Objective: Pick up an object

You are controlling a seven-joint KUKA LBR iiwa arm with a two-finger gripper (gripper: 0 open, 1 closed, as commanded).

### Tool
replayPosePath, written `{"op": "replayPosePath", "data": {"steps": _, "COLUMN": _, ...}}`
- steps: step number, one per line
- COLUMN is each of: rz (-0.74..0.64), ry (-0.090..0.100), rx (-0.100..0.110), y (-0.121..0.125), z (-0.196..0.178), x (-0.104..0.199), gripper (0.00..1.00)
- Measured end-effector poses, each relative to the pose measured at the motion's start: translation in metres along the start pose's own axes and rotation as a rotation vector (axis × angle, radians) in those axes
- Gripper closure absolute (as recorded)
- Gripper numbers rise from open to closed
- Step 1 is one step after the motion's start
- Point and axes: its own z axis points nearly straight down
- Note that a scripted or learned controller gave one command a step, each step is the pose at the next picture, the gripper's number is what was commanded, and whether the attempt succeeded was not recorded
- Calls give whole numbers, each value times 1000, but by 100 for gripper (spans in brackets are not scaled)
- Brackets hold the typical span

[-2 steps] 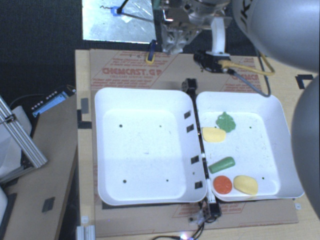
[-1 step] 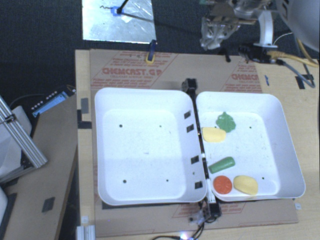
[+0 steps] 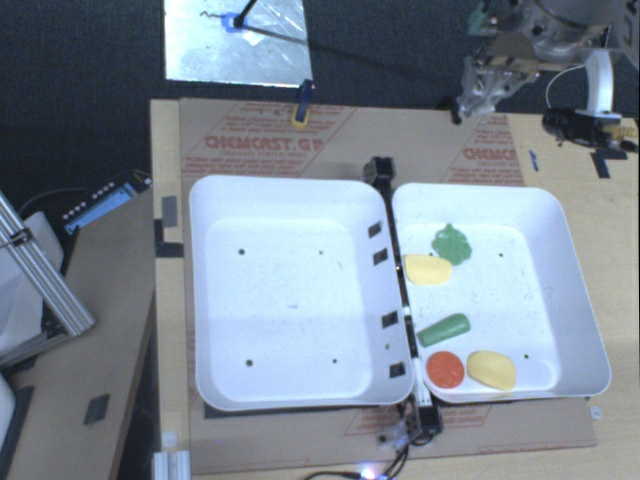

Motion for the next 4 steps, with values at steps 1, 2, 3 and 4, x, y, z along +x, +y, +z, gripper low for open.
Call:
{"op": "replayPosePath", "data": {"steps": 1, "rz": -17, "ry": 5, "rx": -7, "y": 2, "z": -43, "x": 75, "gripper": 100}}
{"op": "replayPosePath", "data": {"steps": 2, "rz": -2, "ry": 1, "rx": -3, "y": 2, "z": -59, "x": -1, "gripper": 100}}
{"op": "replayPosePath", "data": {"steps": 3, "rz": -11, "ry": 3, "rx": -4, "y": 2, "z": -78, "x": 21, "gripper": 100}}
{"op": "replayPosePath", "data": {"steps": 4, "rz": -11, "ry": 3, "rx": -5, "y": 2, "z": -125, "x": 30, "gripper": 100}}
